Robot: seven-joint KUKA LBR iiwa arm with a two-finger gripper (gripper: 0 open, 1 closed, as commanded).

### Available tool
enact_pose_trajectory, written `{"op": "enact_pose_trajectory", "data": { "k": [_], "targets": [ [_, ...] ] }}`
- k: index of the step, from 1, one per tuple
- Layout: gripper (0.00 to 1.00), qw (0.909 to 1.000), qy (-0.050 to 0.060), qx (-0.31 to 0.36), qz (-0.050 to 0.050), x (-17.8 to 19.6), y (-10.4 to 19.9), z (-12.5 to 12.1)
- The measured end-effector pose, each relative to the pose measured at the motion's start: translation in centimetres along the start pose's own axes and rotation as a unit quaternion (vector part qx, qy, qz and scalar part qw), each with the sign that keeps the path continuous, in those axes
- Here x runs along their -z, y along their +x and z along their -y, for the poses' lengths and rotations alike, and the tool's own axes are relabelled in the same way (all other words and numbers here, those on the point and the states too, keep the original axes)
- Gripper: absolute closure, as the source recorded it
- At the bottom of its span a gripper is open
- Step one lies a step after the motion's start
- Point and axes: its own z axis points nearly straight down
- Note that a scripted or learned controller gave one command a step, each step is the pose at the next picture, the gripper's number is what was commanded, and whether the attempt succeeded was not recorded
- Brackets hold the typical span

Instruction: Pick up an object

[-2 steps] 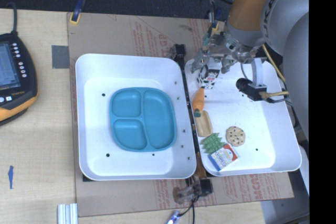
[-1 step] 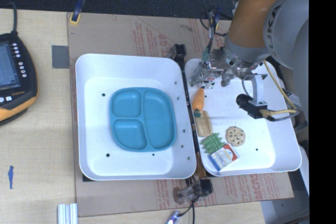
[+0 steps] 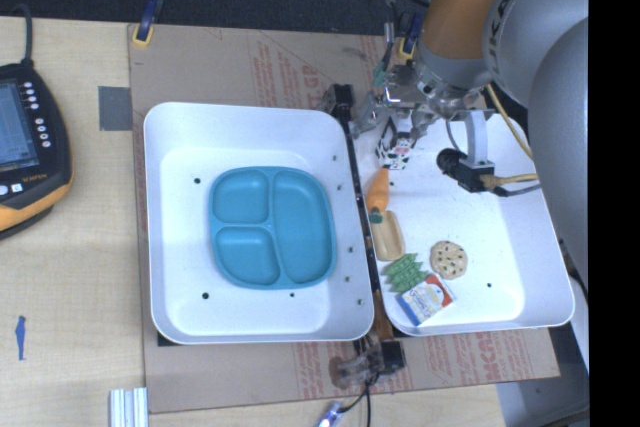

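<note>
Gripper: gripper hangs at the far-left corner of the right bin, fingers pointing down by the wall shared with the left bin.
Jaws: you can't call these; the fingertips blur into a small black-and-white object right beneath them, and whether they're spread or closed on it, I cannot tell.
Nearest target: carrot, orange, slim, lying just toward you from the gripper, hugging the shared wall.
Axis: carrot's long axis runs near-to-far along that wall, so you'd want the fingers straddling it across the narrow way.
Look: smooth, tapered, green tip at the near end; likely a plastic toy, light and easy to roll.
Neighbours: tan bread piece touches the carrot's near end; green leafy bit, cookie and a small packet sit nearer still.
Left bin: blue divided plate, well apart from the action.
Watch: the wall crowds one side of the carrot, tight clearance there.
</note>
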Motion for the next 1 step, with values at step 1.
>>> {"op": "enact_pose_trajectory", "data": {
  "k": [1],
  "targets": [
    [0.0,1.0,0.001,0.0,0.001,-0.03,-1.98,6.28]
  ]
}}
